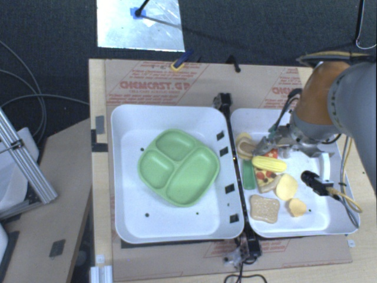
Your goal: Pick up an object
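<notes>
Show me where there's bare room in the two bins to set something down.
Left bin: bare floor rings the green divided plate, widest at the top corners and along the front wall. Right bin: crowded, with the corn, pizza slice, bread slice and the hand; a bare strip remains along its front-right wall.

bins: 2 [171,114] [339,220]
green plate: 1 [178,167]
corn: 1 [270,163]
bread: 1 [264,209]
pizza: 1 [267,183]
yellow pieces: 2 [287,187] [297,207]
</notes>
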Action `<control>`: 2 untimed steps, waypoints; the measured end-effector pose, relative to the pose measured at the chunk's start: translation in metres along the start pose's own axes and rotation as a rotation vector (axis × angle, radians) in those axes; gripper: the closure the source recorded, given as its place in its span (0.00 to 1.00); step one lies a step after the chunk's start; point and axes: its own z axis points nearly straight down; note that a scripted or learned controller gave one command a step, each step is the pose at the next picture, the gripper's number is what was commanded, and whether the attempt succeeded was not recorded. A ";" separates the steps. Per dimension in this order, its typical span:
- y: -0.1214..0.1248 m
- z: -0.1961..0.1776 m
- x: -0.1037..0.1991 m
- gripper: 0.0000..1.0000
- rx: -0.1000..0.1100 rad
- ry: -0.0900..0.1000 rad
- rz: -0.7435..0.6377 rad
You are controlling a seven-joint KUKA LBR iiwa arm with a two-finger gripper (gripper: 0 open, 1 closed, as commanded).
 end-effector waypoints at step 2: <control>-0.095 0.000 0.029 0.00 -0.002 -0.001 0.001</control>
